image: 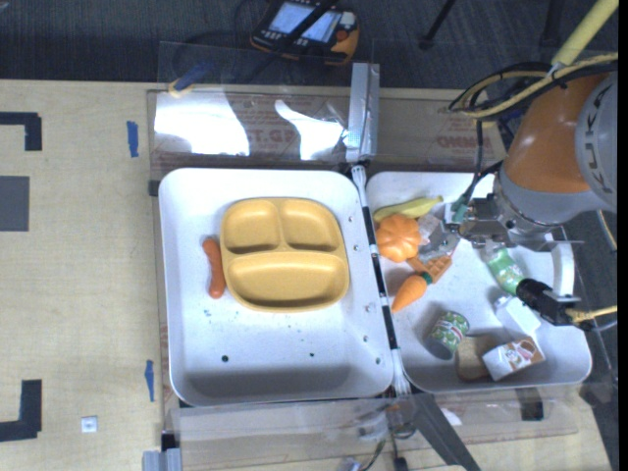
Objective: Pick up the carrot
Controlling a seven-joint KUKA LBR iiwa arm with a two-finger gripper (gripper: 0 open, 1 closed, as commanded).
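Carrot [410,289] is lying in the right bin [574,366], just below and slightly left of the gripper [446,234], tip pointing away toward the divider. Gripper is hovering beside the orange pumpkin-like fruit [397,236], banana [410,207] just above it; can't tell its state, wrist is blocking it. Can [448,331] and carton [512,356] are sitting further below. Suggest aligning across the carrot's thick end and descending clear of the fruit.

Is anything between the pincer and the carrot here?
Nothing visible. The pincer hangs just above and right of the carrot in the right bin; the orange pumpkin-like toy sits beside it, left of that path.
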